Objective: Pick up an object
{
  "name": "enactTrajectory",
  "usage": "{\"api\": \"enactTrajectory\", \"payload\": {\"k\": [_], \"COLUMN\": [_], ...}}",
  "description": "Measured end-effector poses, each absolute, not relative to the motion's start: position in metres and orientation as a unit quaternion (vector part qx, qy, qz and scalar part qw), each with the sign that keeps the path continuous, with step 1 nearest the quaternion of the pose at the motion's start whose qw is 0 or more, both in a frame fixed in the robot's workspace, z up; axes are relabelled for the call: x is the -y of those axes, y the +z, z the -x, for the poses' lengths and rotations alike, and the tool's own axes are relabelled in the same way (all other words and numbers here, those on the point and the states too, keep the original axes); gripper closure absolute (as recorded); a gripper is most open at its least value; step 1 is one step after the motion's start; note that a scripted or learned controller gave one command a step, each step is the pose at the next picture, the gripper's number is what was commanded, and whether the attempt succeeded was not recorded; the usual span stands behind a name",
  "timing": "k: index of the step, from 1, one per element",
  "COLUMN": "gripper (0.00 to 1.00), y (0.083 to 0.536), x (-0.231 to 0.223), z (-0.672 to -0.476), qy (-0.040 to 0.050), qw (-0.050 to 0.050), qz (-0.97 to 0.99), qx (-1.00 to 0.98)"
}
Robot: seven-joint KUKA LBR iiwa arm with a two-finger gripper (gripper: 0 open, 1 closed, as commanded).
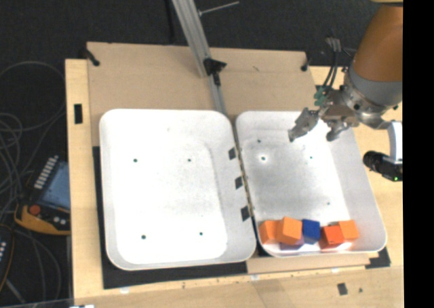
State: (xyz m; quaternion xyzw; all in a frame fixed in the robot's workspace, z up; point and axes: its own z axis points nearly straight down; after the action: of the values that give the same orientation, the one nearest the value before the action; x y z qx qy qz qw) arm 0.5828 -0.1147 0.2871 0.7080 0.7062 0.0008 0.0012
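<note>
- Currently, the gripper is seen spread open, nothing held, over the right bin, far end.
- The blocks, packed against the bin's near wall, could be missed or jammed.

A robotics lab or test cell is indicated. A plywood bench is set on dark carpet, and two shallow white bins are laid on it side by side. An aluminium rail is fixed at the back edge. Loose cables and a handheld control pendant are seen on the floor at the left.
</note>
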Motion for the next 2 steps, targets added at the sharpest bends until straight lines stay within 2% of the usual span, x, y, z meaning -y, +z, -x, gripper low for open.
{"api": "enactTrajectory", "payload": {"k": [1,2], "gripper": [0.0,0.0], "y": [0.211,0.097], "x": [0.161,0.12], "z": [-0.489,-0.485], "qy": [-0.0033,0.0001], "qw": [-0.003,0.003], "qz": [-0.709,-0.71], "qx": [-0.705,-0.705]}}
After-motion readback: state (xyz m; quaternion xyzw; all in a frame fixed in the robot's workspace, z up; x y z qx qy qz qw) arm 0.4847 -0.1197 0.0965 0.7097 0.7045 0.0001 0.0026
